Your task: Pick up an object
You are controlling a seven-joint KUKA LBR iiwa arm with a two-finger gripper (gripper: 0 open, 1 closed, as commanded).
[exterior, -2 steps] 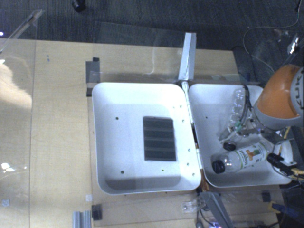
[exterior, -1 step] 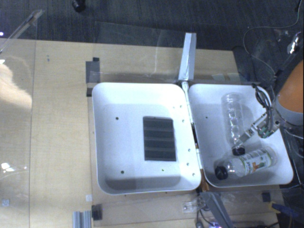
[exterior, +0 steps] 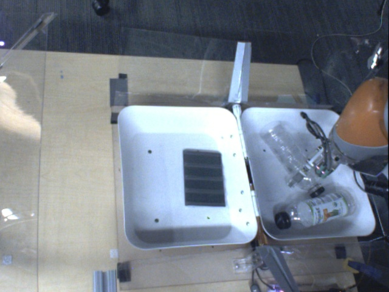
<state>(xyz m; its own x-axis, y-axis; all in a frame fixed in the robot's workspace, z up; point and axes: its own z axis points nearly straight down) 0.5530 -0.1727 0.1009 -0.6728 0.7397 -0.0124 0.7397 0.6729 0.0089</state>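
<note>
In the right bin (exterior: 358, 227) a clear plastic bottle (exterior: 281, 143) lies on its side, slanting from upper left to lower right. My gripper (exterior: 310, 170) hangs low over that bottle's lower right end; whether it touches the bottle is unclear. A second bottle (exterior: 316, 210) with a black cap and a printed label lies along the bin's front edge, just below the gripper. The left bin (exterior: 140, 163) holds a dark ridged rectangular block (exterior: 203, 177) lying flat near its middle.
The arm's orange band (exterior: 364, 117) and grey wrist cover the right bin's far right side. A metal bar (exterior: 240, 72) stands behind the seam between the bins. Cables hang around the wrist. Wooden bench surface lies to the left.
</note>
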